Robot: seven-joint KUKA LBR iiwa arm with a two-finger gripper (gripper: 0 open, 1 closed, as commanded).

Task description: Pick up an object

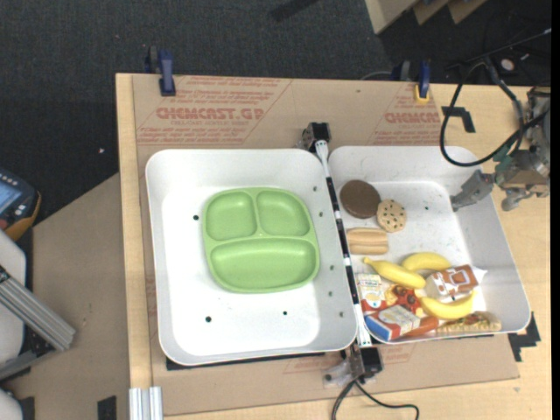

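Camera view shows the claw [479, 188] hovering at the right bin's [499, 234] far right rim; whether it is spread or closed I cannot tell, and nothing sits in it. Left of it lie two cookies [391, 214]; nearer the camera and leftward, bananas [426, 262] stretch left-right among packets [398, 313].

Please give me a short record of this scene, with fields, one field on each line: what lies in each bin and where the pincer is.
left bin: one green divided plate, three compartments
right bin: brown round cookie, chip cookie, hot dog, two bananas, snack packets
crowding: items gathered at the bin's left and near side
pincer: over the right bin's far right corner, apart from the items
held object: none visible
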